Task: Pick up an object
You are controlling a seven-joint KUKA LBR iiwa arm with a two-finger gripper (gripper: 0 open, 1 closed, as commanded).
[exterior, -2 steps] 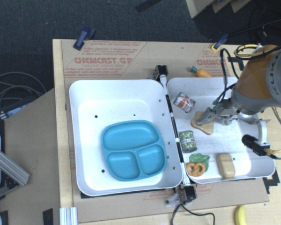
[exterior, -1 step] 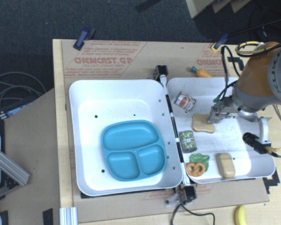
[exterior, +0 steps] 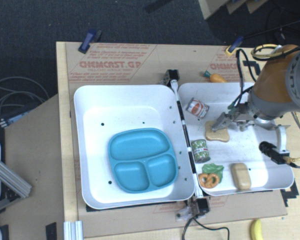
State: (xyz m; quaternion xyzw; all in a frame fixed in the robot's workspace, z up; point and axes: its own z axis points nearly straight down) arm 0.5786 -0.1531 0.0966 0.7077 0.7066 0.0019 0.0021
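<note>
Over the right bin (exterior: 270, 181), the gripper (exterior: 224, 125) touches the toast slice (exterior: 217, 133); I cannot tell its grip, nothing lifted yet.

Brown bench (exterior: 115, 64), two white bins (exterior: 90, 134), carrot (exterior: 216, 77), banana (exterior: 256, 229)

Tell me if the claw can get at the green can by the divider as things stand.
Probably yes. The green can lies open from above, apart from the toast where the claw sits, but it lies right by the bin wall, which may crowd a grasp.
</note>
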